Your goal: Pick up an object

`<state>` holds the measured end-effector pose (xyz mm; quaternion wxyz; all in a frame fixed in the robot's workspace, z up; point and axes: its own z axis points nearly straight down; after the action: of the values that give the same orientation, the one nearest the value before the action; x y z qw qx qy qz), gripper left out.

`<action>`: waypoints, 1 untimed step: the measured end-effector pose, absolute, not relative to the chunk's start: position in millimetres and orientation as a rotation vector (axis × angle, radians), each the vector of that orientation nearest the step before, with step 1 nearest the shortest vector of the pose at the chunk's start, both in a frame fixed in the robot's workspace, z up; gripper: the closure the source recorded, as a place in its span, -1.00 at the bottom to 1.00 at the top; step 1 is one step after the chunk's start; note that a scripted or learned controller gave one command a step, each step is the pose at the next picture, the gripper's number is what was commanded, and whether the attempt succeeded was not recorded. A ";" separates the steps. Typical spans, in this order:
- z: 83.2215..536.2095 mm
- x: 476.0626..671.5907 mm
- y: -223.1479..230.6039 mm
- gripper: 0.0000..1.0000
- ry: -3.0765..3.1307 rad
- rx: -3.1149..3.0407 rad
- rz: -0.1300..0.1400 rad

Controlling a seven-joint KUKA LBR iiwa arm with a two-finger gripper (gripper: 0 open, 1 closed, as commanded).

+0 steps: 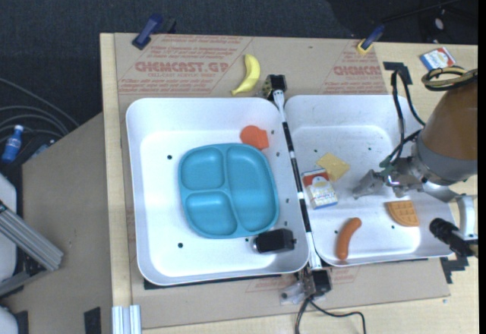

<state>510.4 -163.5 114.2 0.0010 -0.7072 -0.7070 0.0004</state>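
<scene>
A black clamp (274, 241) is sitting at the near edge of the left bin (148, 188), just beside the divider between the two bins. The hand (370, 184) is hanging low over the middle of the right bin (357, 116), reaching in from the right, and whether it is wide or narrow cannot be told from this angle; nothing is showing between its tips. Just left of the hand a yellow cracker-like piece (333, 167) is lying on the bin floor, and next to that a small red-and-white box (319, 189) is resting near the divider. Below the hand a sausage (347, 237) is lying tilted near the front wall, and a waffle (402, 212) is lying to the right, under the wrist. In the left bin a blue divided plate (227, 190) is taking up the middle, with an orange piece (255, 137) touching its far rim. A banana (247, 75) is lying on the desk (190, 67) behind the bins.
</scene>
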 end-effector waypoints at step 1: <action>84.4 562.8 -134.8 -1.00 -2.222 -2.220 0.000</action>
<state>562.8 -134.8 84.4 0.0000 -0.7068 -0.7075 -0.0001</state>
